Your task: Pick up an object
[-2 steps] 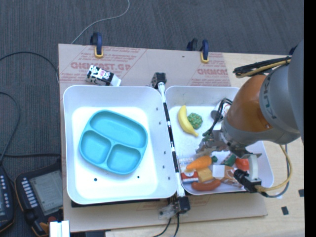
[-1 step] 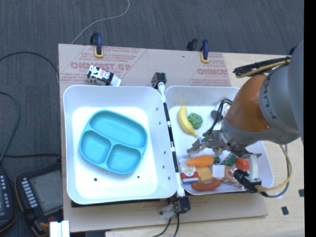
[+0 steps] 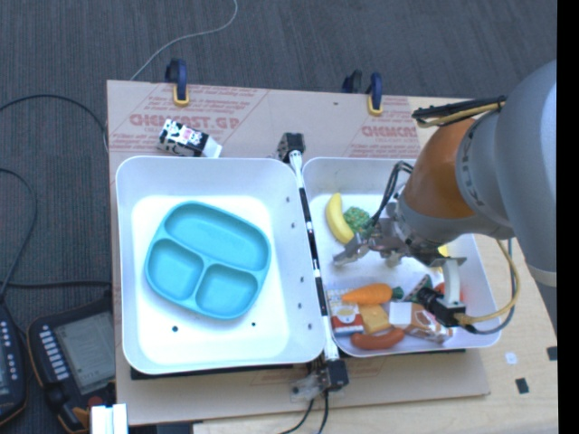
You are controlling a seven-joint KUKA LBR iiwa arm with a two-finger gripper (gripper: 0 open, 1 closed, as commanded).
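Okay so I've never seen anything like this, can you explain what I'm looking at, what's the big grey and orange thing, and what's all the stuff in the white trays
The big grey and orange thing is a robot arm, reaching in from the right. The one camera is fixed above the bench, looking down at a slant. At the arm's end is a gripper with two metal fingers, which hangs over the right bin.

Two shallow white bins sit side by side on a brown board held by clamps. The left bin holds a blue divided plate. The right bin holds toy food: a banana, something green, a carrot, a sausage, and a few small pieces I can't identify.

The job is to pick up an object. I see nothing between the fingers, which look spread apart.
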